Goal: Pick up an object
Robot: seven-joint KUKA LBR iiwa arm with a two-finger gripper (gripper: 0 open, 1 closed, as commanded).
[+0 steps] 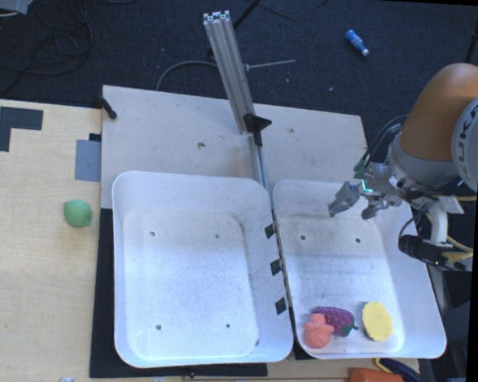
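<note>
The tool (pixel 354 201) hangs over the far end of the right bin (pixel 332 258), fingers parted and holding nothing, well apart from the purple grape bunch (pixel 335 318), orange toy (pixel 318 331) and yellow piece (pixel 377 321) huddled at its near rim. Because these touch, a descent could nudge one aside or pinch two together. The orange toy's shape is hard to make out.

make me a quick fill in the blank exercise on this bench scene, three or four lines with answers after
1. The purple toy, the orange toy and the yellow toy all lie in the ____ bin.
2. The ball on the wooden table is ____ in colour.
3. The gripper hangs over the right bin's ____ end.

Answers: right; green; far
</note>
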